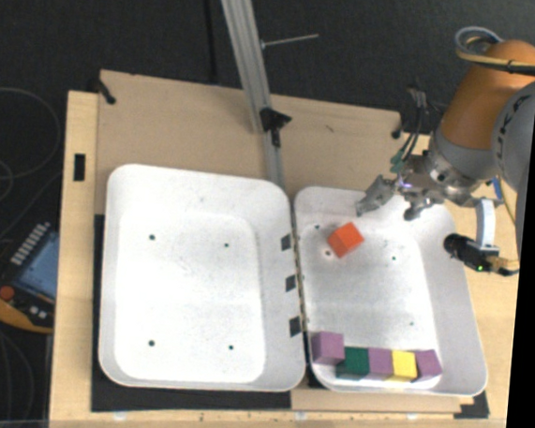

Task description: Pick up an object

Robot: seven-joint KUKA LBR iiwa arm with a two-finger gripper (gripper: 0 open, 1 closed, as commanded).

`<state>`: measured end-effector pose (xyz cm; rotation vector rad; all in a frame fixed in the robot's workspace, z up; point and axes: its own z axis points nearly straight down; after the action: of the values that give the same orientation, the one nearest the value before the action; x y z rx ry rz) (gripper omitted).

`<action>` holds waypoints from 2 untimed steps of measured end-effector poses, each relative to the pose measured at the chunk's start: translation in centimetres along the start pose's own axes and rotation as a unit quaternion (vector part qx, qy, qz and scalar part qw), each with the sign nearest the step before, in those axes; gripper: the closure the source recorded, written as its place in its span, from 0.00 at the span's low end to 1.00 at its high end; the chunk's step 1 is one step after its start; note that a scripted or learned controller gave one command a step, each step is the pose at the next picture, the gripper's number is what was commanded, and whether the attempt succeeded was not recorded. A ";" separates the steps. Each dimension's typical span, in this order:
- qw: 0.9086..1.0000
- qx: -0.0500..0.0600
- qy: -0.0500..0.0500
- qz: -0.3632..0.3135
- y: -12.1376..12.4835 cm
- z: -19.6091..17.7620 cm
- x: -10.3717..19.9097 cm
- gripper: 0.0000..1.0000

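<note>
1. Orange cube (345, 239) sits alone in the far left part of the right bin (447, 301), tilted so its edges run diagonal to the bin walls, with bare floor all around it.
2. Gripper (398, 202) hovers over the far edge of the same bin, to the right of the cube and a little farther back; its two fingers are spread apart and nothing is between them.
3. Good practice, as a judgement: shift left and nearer until centred over the cube, turn the wrist so the fingers face two flat sides, then descend straight.
4. Five blocks line the near wall of the right bin: purple (328, 346), green (355, 361), pale purple (380, 360), yellow (405, 364), purple (427, 362). They touch one another, so they look harder to grasp.
5. Left bin (195, 277) lies beside it, well apart from the arm (480, 107).
</note>
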<state>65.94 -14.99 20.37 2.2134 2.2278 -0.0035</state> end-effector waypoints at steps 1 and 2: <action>1.000 -0.001 -0.001 0.003 0.9 0.8 -1.2 0.00; 1.000 0.003 0.002 0.002 -1.0 9.9 2.7 0.00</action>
<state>64.91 -12.30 10.47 2.2217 2.2292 -0.0064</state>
